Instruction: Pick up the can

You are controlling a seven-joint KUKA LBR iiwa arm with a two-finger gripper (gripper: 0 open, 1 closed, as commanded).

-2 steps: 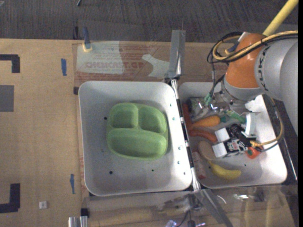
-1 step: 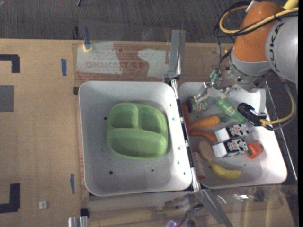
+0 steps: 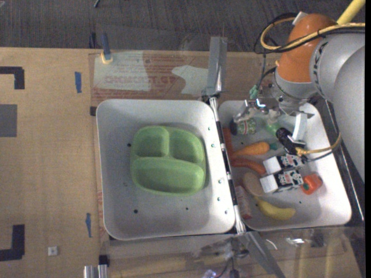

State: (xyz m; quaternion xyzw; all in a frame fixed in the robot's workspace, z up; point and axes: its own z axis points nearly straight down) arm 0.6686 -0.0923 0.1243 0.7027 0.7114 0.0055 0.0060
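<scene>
From above we see the gripper [image 3: 259,110] down in the right bin [image 3: 336,210], at its far left corner, right over the can [image 3: 246,125], which lies on its side; whether the fingers are spread or closed on it we cannot tell. Nearer us in that bin lie a carrot [image 3: 251,150], a banana [image 3: 276,211] and two small cartons [image 3: 283,173]. The left bin [image 3: 116,213] holds a green divided tray [image 3: 168,160].
</scene>
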